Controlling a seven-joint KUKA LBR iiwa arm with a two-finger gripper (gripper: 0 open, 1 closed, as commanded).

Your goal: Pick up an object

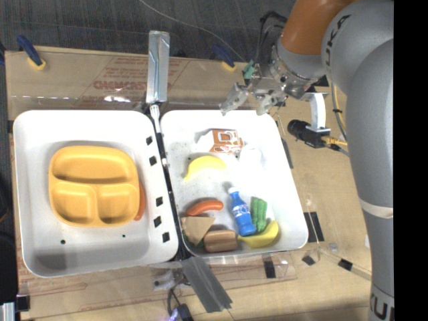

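The gripper [257,99] hangs over the far edge of the right bin [294,199], a bit above the rim. Its fingers [234,101] look see-through and blurry, so I cannot tell how far open they are, and I see nothing held between them. The arm [361,59] is big and grey with an orange band, and it comes in from the right side. All the small toys are in the right bin. Near the far edge lies a little orange and white packet [227,141]. Just in front of it sits a yellow banana [204,165]. Toward the near edge there is a red sausage [202,207], a blue bottle [241,214], a green pepper [258,210], some brown bread pieces [207,234] and a yellow piece [266,235], all packed close and touching. The left bin [33,246] holds a yellow tray [95,185] with three parts. I think the banana is the easiest one to pick, because it sits apart from the rest. It looks like light, hard plastic, smooth and a bit slippery, so it could slide out. The best place to hold it is across the fat middle, not the thin tips. The packet looks flat and thin, so it may be hard to get under.
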